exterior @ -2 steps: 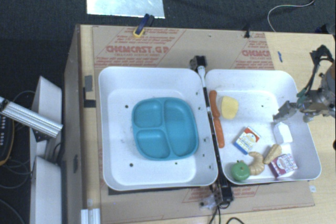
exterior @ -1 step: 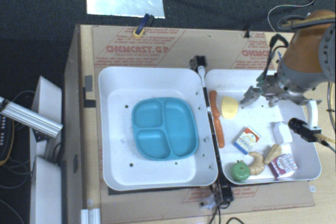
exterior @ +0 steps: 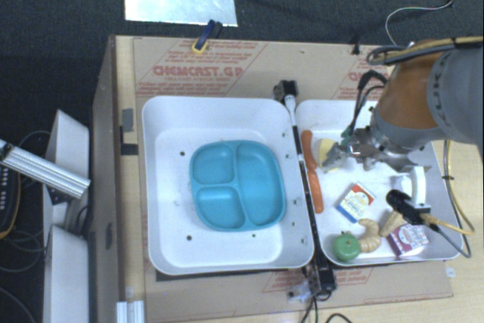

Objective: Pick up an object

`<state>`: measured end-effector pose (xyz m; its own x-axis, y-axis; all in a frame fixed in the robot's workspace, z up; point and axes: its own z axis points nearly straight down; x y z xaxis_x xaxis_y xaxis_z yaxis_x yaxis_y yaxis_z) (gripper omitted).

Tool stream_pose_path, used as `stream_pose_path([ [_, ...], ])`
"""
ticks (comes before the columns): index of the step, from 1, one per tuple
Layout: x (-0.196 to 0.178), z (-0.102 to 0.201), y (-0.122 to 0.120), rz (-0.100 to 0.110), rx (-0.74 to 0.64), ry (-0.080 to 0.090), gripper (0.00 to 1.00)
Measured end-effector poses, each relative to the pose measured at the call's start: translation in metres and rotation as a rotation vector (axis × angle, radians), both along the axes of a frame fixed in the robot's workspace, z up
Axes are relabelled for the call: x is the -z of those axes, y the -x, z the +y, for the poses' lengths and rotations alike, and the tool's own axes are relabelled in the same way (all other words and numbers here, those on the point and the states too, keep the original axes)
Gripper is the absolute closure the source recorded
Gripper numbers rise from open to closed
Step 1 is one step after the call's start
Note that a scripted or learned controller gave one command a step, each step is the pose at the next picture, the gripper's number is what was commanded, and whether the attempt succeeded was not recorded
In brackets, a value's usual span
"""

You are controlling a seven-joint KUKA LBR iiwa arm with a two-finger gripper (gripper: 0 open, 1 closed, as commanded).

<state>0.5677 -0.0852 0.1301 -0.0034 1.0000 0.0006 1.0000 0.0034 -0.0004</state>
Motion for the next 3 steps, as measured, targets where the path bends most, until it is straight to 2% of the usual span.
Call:
stream_pose_path([
  [1, 0.046, -0.003, -0.006, -0.003, 0.003, 0.004, 0.00],
  [2, -0.019, -0.078, -0.102, -0.007, 0.000, 0.003, 0.00],
  [3, 0.022, -0.016, -0.069, -0.001, -0.002, 0.000, 0.00],
])
